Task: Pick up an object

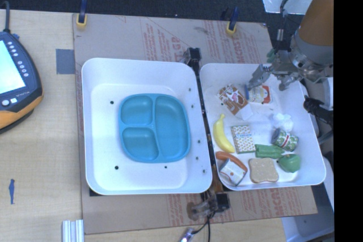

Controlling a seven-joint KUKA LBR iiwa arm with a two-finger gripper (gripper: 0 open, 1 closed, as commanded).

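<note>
The gripper (258, 83) is hanging over the back part of the right bin (306, 181), right on top of a small red-and-white packet (261, 94). Honestly can't tell how it's set or whether it's got hold of anything. Using that packet as the anchor: a snack pack (232, 98) is sitting just left of it, a banana (220, 133) is lying further left and nearer the front, a can (285, 139) is lying in front to the right, and toast (264, 170) is sitting at the bin's front edge. The blue plate (154, 127) is resting way off left in the left bin (96, 122).
</note>
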